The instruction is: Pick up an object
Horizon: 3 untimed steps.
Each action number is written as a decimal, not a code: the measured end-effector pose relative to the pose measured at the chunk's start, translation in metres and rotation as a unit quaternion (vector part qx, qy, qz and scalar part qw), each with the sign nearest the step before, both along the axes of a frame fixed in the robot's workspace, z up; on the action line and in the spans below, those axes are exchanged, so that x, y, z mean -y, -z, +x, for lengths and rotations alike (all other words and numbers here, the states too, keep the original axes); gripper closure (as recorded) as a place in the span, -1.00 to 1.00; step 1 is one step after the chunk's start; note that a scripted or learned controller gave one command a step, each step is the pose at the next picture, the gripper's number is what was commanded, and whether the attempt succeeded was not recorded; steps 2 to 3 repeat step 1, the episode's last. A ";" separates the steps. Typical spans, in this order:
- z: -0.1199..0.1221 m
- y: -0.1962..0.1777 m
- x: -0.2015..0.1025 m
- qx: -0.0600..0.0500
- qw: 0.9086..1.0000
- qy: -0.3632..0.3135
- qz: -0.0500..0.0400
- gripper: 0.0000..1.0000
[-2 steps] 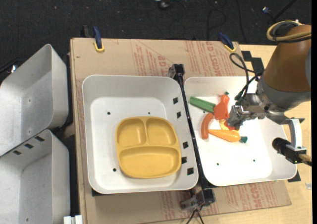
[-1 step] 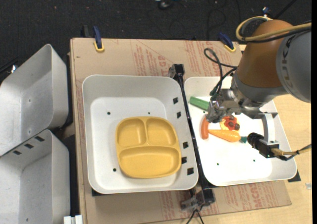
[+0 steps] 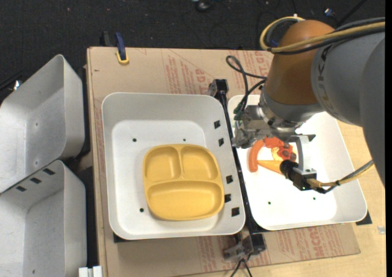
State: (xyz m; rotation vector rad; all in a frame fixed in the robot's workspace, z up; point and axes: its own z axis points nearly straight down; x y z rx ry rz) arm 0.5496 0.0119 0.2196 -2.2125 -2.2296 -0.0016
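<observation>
Directly below end effector (image 3: 274, 141): orange object (image 3: 264, 151), right bin (image 3: 318, 208).

We see two bins side by side on the surface (image 3: 171, 67); the left bin (image 3: 122, 110) holds a divided tray (image 3: 182, 182), which lies toward the bin's near half, its two smaller compartments at the far side and its one long compartment at the near side; the right bin (image 3: 318, 208) sits just beside it, their inner walls touching or nearly so; in the right bin's far left part lie a few small objects (image 3: 267, 152), close together; the arm (image 3: 331, 67) reaches in from the right above them, and the end effector (image 3: 269, 129) hangs over that cluster; left of the surface stand two further bins (image 3: 43, 122), one behind the other.
</observation>
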 end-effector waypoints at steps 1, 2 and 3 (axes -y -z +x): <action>0.015 -0.011 -0.045 0.001 1.000 0.000 0.000 1.00; 0.015 -0.011 -0.045 0.001 1.000 0.000 0.000 1.00; 0.015 -0.011 -0.045 0.001 1.000 0.000 0.000 1.00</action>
